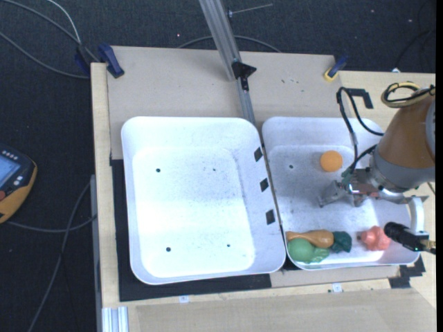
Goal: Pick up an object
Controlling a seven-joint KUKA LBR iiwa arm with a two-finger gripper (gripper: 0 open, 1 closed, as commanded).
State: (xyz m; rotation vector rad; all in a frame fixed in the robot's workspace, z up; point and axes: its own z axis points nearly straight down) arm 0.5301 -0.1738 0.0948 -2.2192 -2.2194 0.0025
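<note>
- Nearest the camera, along the front wall of the right bin (pixel 277 133), lie three small things in a row: a green toy (pixel 307 252) with a tan, pear-shaped piece (pixel 313 238) resting against its top, a dark green lump (pixel 341 241) just beside them, and a pink toy (pixel 373 238) further right.
- All of these sit toward the camera from the gripper (pixel 331 196), the pink toy closest to the arm's side, the green toy below and slightly left of the fingertips.
- An orange ball (pixel 331 161) rests on the bin floor just beyond the gripper, on the far side of it, apart from the metal fingers and not touching them.
- Being round, the ball shows no long axis; the tan piece lies with its long axis running left to right, narrow end pointing left, away from the arm.
- The gripper hangs low over the middle of the right bin, its grey fingers pointing left; whether they are apart or together cannot be told, and nothing is seen between them.
- The left bin (pixel 138 144), well to the gripper's left, shows a speckled white floor with a few dark dots.
- No writing or brand can be read on any of the toys or bins.
</note>
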